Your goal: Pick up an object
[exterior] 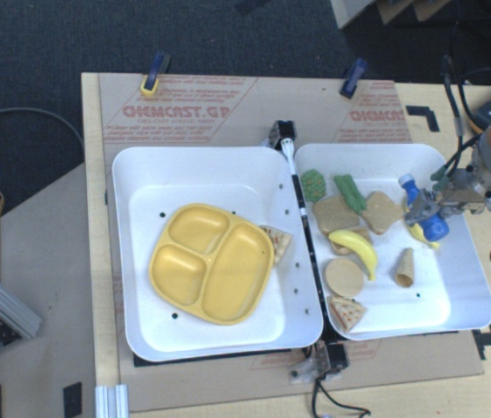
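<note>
A yellow banana [355,251] lies curved among toy foods in the right bin [467,299].

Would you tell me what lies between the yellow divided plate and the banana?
In the camera view, between the yellow plate and the banana sit a cracker wedge and the bins' adjoining rims.

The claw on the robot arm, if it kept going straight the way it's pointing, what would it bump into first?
The claw points left across the right bin, probably angled downward. The tan bread slice lies first in that line, just left of the blue parts at its tip. Depth is unclear, so it might meet the bin floor before that.
</note>
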